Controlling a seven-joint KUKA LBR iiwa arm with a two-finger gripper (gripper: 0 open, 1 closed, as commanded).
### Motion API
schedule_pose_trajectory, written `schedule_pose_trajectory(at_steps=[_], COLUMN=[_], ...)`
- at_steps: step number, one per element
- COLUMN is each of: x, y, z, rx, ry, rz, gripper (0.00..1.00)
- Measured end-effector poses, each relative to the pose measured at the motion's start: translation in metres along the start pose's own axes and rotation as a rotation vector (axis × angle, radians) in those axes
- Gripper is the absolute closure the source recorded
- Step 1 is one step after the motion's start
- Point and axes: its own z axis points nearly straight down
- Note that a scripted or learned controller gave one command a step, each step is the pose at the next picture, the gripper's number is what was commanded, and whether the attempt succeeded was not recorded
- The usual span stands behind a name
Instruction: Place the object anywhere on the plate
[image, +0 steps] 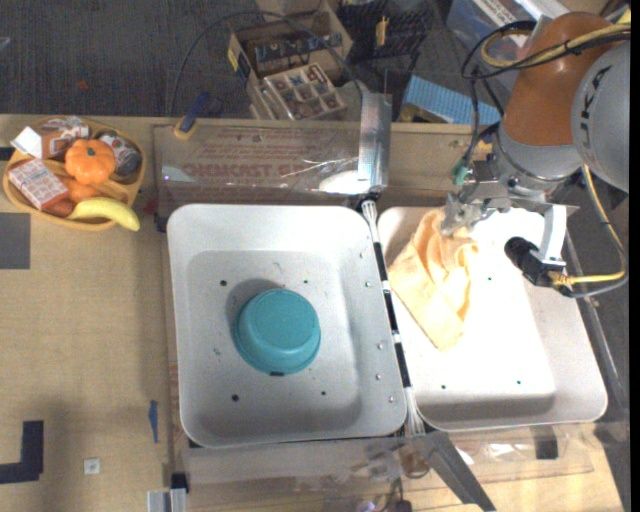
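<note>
In the right bin I see my gripper (458, 222) pinching the pale orange cloth's (438, 280) top corner, the round teal plate (278, 330) well left

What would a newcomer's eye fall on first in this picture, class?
The teal plate lying in the middle of the left bin stands out most. Next comes the pale orange cloth draped in the right bin, its top corner pinched in the hand and lifted.
</note>
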Motion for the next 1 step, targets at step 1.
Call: schedule_pose_trajectory(at_steps=[1], x=[0.0013], y=[0.0006], z=[-0.0034], rx=[-0.003], ry=[-0.001], rz=[-0.004], gripper=[1.0])
